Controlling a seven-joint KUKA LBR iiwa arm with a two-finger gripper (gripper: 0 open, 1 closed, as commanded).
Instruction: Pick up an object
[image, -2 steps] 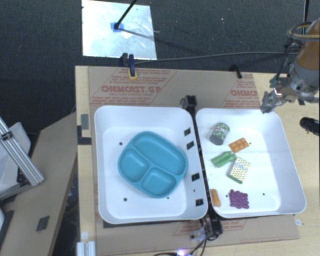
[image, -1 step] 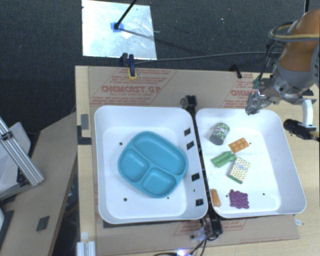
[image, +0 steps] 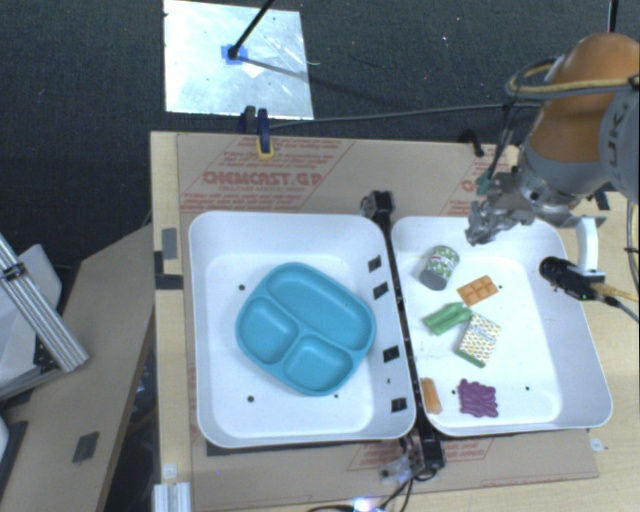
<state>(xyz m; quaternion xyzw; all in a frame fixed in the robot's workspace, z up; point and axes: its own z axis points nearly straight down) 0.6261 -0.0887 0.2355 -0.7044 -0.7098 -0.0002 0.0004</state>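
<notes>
My gripper (image: 480, 228) hangs over the far edge of the right bin (image: 570, 350), with nothing visible between its fingers. Just below and left of it lies a small grey-green can (image: 439, 266). Nearer the front sit an orange waffle-like block (image: 477, 291), a green piece (image: 445, 318), a patterned white box (image: 480, 340), a purple grape bunch (image: 478, 398) and a small orange piece (image: 430, 394) at the bin's left wall.
The left bin (image: 220, 300) holds a blue divided plate (image: 304, 327). A black divider (image: 392, 300) runs between the bins. Cardboard (image: 300, 170) lies under both bins, with a blue clamp (image: 263, 130) at its far edge.
</notes>
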